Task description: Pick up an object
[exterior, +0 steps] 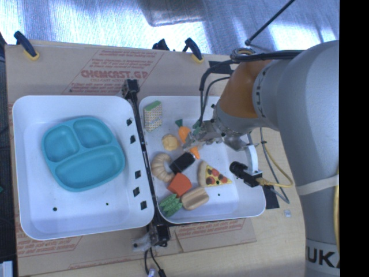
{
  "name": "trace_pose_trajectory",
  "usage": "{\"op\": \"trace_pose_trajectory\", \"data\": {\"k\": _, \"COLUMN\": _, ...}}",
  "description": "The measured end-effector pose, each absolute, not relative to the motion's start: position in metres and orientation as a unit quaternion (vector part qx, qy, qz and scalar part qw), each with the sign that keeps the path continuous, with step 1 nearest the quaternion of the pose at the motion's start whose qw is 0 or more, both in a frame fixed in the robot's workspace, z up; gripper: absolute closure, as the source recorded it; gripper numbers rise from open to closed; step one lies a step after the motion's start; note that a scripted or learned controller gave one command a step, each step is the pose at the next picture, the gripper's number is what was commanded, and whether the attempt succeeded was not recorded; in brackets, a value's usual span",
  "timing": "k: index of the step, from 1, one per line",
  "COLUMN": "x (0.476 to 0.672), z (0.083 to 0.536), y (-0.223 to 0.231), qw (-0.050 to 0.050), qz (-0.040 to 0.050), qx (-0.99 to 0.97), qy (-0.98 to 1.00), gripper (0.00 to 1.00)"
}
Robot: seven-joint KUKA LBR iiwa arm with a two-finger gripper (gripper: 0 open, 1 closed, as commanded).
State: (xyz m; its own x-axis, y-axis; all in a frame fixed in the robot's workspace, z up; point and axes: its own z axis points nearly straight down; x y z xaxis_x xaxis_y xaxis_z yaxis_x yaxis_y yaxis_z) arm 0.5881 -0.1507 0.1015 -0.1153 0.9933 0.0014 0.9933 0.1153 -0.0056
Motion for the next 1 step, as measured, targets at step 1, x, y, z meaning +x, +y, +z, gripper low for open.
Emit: {"op": "trace_pose_trajectory", "data": {"k": 1, "x": 0.6229, "z": 0.1925, "y": -0.0857, "qw": 0.000, "qz": 0.0002, "qx": -0.628, "qy": -0.778, "gripper": 1.00}}
